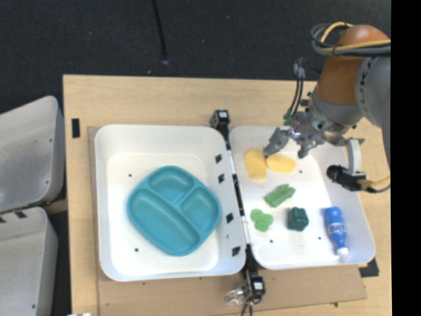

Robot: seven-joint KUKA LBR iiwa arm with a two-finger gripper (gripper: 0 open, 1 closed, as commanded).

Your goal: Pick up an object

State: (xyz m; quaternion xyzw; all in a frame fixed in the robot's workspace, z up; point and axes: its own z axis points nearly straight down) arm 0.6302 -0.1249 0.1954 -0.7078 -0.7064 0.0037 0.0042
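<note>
The fingers point(288, 146) are spread apart and hang in the upper part of the right bin, one tip at the left end of a yellow piece and the other above its right end. Nothing sits clamped between them; whether the tips already touch the piece cannot be told at this angle.

Left to right, the layout reads as follows. The left bin point(118, 143) holds a teal divided plate point(172, 208), lying flat near its centre. The right bin point(316, 255) holds the loose things. A rounded yellow object point(255, 164) lies nearest the divider, and the yellow piece point(283, 164) lies just beside it, under the fingers. Below these lie a light green piece point(279, 195), a small green lump point(261, 220) and a dark green block point(297, 219). A blue bottle point(335, 229) lies on its side near the right wall. Both bins rest on the desk point(79, 104).

Judged from this layout, the approach is complete and the yellow piece is the likely target. Closing, securing and lifting all remain; no object is yet off the bin floor.
</note>
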